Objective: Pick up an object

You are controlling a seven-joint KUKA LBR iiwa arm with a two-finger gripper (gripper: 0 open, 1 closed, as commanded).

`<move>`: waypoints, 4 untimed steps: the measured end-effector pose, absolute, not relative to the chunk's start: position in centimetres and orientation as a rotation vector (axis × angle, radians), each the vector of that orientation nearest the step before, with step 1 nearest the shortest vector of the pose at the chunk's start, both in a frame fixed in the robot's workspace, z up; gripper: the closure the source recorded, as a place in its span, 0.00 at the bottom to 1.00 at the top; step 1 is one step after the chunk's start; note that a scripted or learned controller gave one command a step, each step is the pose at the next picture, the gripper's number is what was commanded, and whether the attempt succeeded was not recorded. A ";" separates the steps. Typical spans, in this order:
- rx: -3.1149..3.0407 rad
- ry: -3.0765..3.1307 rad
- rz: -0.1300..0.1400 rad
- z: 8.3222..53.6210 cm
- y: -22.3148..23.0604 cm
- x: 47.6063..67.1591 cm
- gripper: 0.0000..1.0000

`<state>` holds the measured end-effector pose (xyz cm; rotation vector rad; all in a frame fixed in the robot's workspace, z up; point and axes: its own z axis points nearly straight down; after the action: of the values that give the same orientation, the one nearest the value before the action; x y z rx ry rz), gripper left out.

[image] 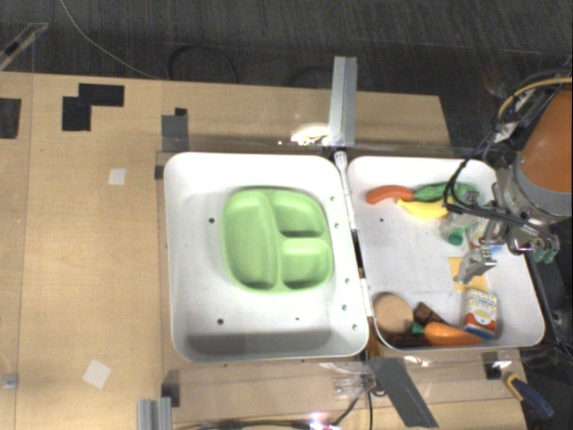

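Now | pincer (477, 267) hovering over right bin (394, 267), grip state unreadable | small carton (481, 312) lying just below it

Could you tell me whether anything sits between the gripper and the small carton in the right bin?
Nothing visible does. The gripper hangs just above the small carton in the right bin, with bare white floor between them.

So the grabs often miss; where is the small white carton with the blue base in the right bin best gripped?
Probably across the narrow sides of the small white carton, coming straight down. It lies flat near the front wall of the right bin, with an orange carrot-shaped toy against its left corner.
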<state>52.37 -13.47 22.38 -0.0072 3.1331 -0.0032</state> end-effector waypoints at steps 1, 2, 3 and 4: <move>-0.336 3.114 -0.003 10.3 -14.2 52.1 0.00; -0.679 3.050 -0.011 9.1 -18.6 52.7 0.00; -0.717 3.039 -0.009 9.1 -14.4 56.1 0.00; -0.692 3.055 -0.011 11.8 -19.1 50.7 0.00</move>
<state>50.68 -19.11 11.83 -0.6917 3.0549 -0.0107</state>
